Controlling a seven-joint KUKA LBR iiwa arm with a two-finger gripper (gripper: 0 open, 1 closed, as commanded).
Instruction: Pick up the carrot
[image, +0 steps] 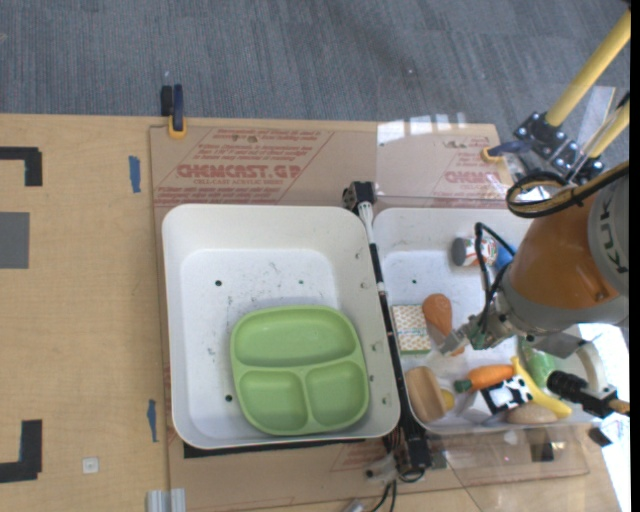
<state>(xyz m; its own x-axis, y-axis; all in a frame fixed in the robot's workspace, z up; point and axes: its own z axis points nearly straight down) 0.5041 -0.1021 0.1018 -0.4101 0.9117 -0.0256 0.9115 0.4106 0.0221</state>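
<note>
Reaching in from the right, the grey arm (560, 270) with its orange band is seen above the right bin (420, 250), and much of that bin's right half is hidden beneath it. The gripper (462, 338) is made out only as a small dark and pale cluster below the wrist; whether the fingers are open or closed cannot be told, and nothing is seen held between them. The carrot (488, 377) lies in the lower part of the right bin, just below and to the right of the gripper, its green top partly covered by the arm. Near it are seen a rounded orange-brown piece (437, 312), a patterned square item (410, 327), a tan bread-like piece (424, 392) and a yellow object (540, 403), the last cut off by the arm. In the left bin (200, 240) a green divided plate (300, 368) rests, fully visible, on the desk (80, 300)
</note>
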